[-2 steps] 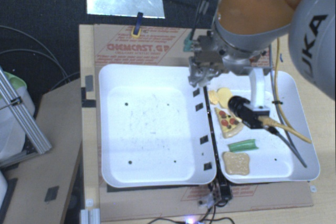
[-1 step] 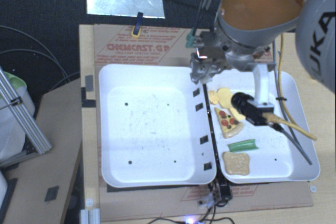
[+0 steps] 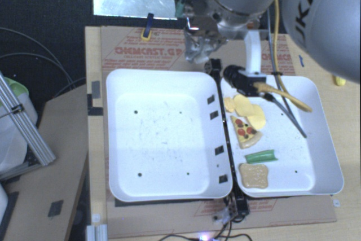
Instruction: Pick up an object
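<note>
Overhead view of two white bins side by side. The likeliest pick is a toy pizza slice [image 3: 246, 131], lying flat in the right bin [image 3: 321, 138] close to the wall between the bins. Just behind the slice sits a cluster of pale yellow chips [image 3: 248, 109], close enough that it may be touching. Just in front of the slice lies a green pod [image 3: 260, 156], and beyond that a piece of toast [image 3: 254, 175]. The left bin [image 3: 163, 132] lies across the wall from the slice.

My gripper [image 3: 197, 49] hangs well behind the slice and toward the left bin, over the bins' far rim, with none of the four pieces under it. I cannot tell whether it is open or closed, or whether it has anything in it.

Risks, as I judge them:
- Closing here would catch nothing.
- The pieces are flat and crowded, so I could slide off one or drag a neighbour along.
- The slice lies so near the dividing wall that I could strike the wall coming down.

My own arm covers the right bin's far corner behind the slice. The gripper's tip is blurred among metal parts. I cannot count the chips.
</note>
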Robot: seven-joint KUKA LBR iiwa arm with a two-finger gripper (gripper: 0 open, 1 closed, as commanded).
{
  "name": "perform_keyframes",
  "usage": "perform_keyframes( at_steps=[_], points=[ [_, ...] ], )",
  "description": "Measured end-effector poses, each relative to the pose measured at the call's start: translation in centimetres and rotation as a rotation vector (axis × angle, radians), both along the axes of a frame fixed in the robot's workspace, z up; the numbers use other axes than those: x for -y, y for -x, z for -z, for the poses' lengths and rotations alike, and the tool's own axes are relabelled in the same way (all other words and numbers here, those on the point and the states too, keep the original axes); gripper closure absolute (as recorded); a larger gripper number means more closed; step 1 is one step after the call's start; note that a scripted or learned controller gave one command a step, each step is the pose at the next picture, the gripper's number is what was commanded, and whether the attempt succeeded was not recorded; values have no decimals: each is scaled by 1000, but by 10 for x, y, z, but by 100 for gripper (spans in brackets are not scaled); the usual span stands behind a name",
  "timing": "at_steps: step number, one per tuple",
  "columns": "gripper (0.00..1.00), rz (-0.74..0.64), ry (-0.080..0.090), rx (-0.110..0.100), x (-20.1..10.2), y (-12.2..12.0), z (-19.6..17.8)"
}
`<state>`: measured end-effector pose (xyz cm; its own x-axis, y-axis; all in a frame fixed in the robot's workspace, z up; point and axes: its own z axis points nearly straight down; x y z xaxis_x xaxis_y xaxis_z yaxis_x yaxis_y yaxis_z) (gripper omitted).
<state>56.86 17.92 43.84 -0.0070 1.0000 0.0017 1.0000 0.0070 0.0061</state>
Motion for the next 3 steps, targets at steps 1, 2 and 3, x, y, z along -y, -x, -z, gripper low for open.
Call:
perform_keyframes(
  at_steps=[1, 2, 3],
  points=[
    [100, -3, 1, 0, 2, 1, -11],
    [100, 9, 1, -8, 56, 85, 1],
    [100, 9, 2, -3, 92, 81, 0]
  ],
)
